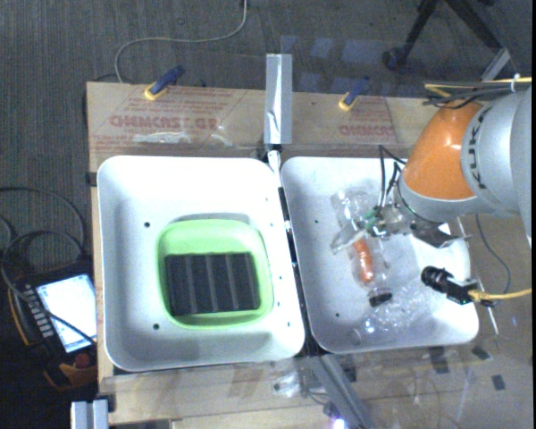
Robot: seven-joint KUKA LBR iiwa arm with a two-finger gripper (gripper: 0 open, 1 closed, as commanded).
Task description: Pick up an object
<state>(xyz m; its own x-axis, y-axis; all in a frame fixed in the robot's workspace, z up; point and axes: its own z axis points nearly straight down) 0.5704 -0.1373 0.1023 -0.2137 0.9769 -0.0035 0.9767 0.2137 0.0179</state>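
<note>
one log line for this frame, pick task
arm: over right bin | gripper: above clear plastic bottle, grasp unconfirmed | left bin: green tray | status: pick not shown done

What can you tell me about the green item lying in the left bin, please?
The green item looks like a shallow tray or dish of pale lime-green plastic, roughly square with rounded corners and a raised rim. Its middle holds a dark, near-black inset split into about four upright slats or ridges. It lies flat on the floor of the left bin, a little toward the near wall, with nothing else touching it. The arm is over the other bin, well away from it.
</note>
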